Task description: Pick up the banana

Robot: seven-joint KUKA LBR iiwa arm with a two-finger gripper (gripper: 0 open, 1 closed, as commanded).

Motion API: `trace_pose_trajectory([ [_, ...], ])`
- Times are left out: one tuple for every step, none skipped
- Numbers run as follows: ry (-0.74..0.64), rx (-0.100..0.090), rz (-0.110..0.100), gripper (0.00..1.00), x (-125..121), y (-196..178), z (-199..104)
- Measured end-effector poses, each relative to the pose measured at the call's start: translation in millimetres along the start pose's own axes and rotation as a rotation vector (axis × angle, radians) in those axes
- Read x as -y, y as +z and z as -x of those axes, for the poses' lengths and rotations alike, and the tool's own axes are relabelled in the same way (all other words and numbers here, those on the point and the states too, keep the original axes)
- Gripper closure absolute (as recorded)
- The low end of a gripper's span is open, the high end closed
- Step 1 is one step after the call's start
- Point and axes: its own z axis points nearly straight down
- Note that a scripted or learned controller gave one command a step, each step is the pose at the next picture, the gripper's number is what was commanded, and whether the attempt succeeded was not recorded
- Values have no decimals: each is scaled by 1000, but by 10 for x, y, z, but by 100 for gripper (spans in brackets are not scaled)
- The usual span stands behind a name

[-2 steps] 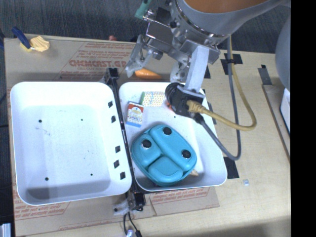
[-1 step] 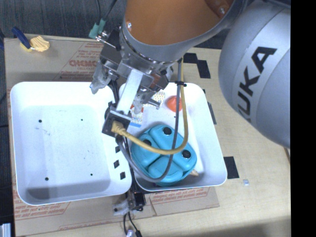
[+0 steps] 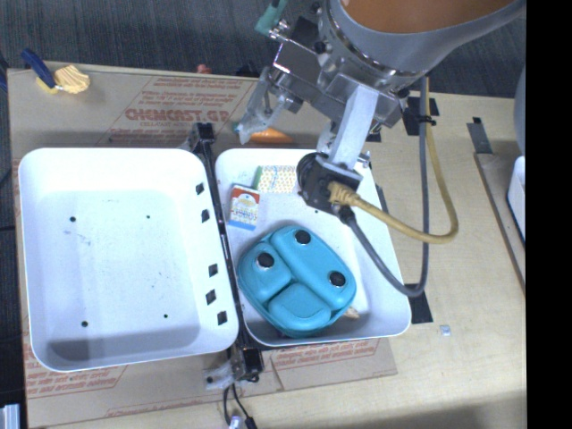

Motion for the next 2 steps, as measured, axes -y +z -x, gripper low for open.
trace_pose_trajectory([
  [361, 1, 1, 0, 297, 7, -519],
  [747, 2, 0, 0, 521, 579, -959],
])
